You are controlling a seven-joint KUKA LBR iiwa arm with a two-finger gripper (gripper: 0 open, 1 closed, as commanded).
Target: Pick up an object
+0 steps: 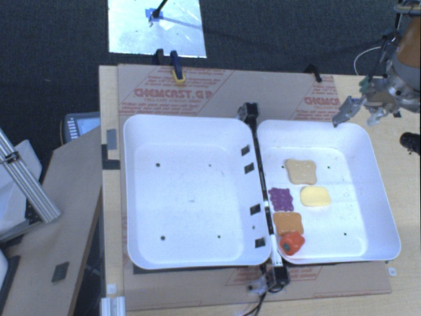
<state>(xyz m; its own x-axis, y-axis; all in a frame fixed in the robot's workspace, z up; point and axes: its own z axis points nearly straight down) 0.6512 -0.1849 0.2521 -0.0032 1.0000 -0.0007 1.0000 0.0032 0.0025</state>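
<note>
Nothing is picked up yet. The gripper (360, 110) hangs above the far right corner of the right bin (378, 196), its two fingers apart with nothing between them. The candidates lie near that bin's left wall: a tan slice (301, 171), a yellow piece (315, 196), a purple cluster (281, 198), an orange block (288, 222) and a red piece (291, 243). Choosing, descending and grasping all remain.
</note>
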